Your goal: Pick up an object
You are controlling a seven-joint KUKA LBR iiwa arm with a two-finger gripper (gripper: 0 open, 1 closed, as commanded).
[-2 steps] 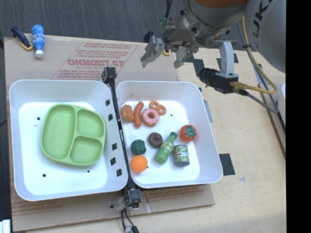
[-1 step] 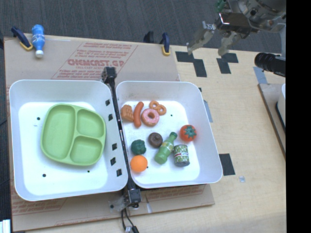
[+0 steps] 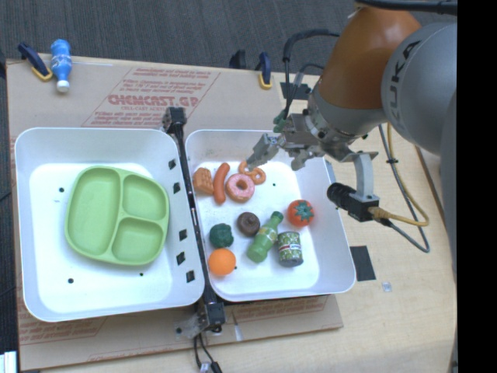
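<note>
Nearest the camera, at the front of the right bin (image 3: 330, 274), lie an orange ball (image 3: 222, 263), a green bottle (image 3: 264, 240) and a small can (image 3: 290, 249), with a dark green piece (image 3: 220, 235) and a chocolate doughnut (image 3: 248, 223) just behind them and a red tomato (image 3: 300, 213) to the right. Farther back sit a pink doughnut (image 3: 240, 186), a sausage (image 3: 221, 182) and a brown piece (image 3: 203, 180). At the back of the same bin the tool (image 3: 261, 155) hangs low, its tips spread apart with nothing between them, just above a small orange ring (image 3: 254, 174).

The step in hand looks like the approach: no object is picked yet. The ring and the pink doughnut lie closest, just below and toward the front of the tool. The next move seems to call for a short drop centred over one piece, then closing without nudging its neighbours. The left bin (image 3: 31, 286) holds a green divided plate (image 3: 117, 215).
</note>
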